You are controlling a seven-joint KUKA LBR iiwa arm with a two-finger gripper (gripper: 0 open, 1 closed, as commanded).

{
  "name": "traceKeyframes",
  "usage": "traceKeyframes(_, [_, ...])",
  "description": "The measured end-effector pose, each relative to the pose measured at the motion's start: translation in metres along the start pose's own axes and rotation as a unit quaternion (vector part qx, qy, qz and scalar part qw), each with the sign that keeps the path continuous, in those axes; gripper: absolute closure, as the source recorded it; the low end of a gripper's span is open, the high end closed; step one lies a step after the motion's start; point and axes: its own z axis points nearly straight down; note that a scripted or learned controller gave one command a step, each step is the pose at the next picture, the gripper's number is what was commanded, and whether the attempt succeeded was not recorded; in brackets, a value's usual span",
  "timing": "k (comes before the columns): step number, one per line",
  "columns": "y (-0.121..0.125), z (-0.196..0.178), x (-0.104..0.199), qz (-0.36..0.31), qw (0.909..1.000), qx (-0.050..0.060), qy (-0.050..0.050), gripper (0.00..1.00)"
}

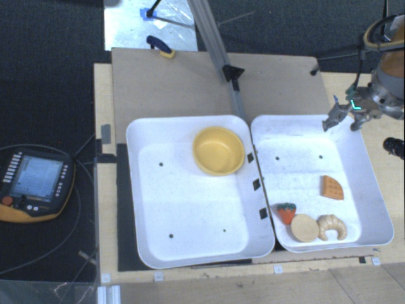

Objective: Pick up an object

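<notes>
Landmark = right bin [354, 141]. Gripper [343, 120] hangs over its far right corner, fingers apart, nothing btwn them. Arm [387, 75] comes in from the right, orange band up near the top edge. Four items sit along the bin's near side: waffle piece [331, 187] by the right wall, croissant [333, 227] nearer the front, round cracker [304, 228] touching it on the left, strawberry [286, 212] just left of the cracker. Yellow bowl [218, 150] is in the left bin [190, 233], far side, close to the right bin's wall.
</notes>
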Motion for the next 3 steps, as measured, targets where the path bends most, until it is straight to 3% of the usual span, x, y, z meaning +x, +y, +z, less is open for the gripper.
traceKeyframes(1, [0.0, 0.0, 0.0, 0.0, 1.0, 0.0, 0.0, 0.0])
traceKeyframes(3, [-0.009, 0.121, -0.003, 0.0, 1.0, 0.002, 0.001, 0.0])
